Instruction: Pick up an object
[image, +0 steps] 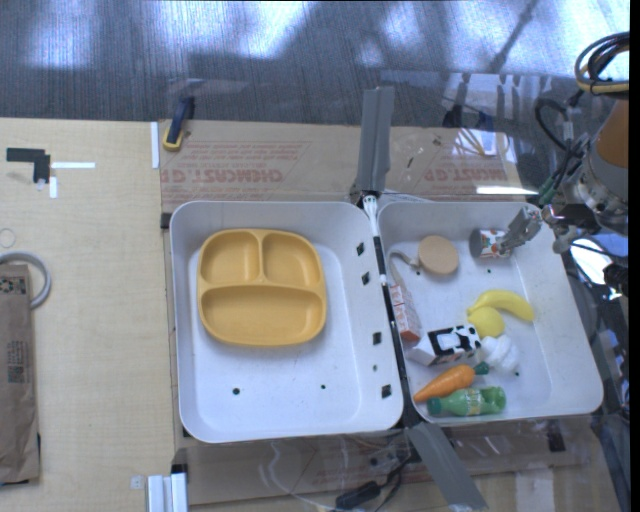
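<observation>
My gripper hangs over the far right part of the right bin, reaching in from the right. Just to its left lies a small red and white object, close to the gripper tip; I cannot tell whether they touch. A tan round disc lies further left. Toward the front are a banana, a yellow lemon, a black and white cow toy, a white lump, a carrot and a green bottle.
A red and white packet lies along the right bin's left wall. The left bin holds a yellow divided plate. Cables and the arm's body crowd the right edge. A brown bag lies on the bench at far left.
</observation>
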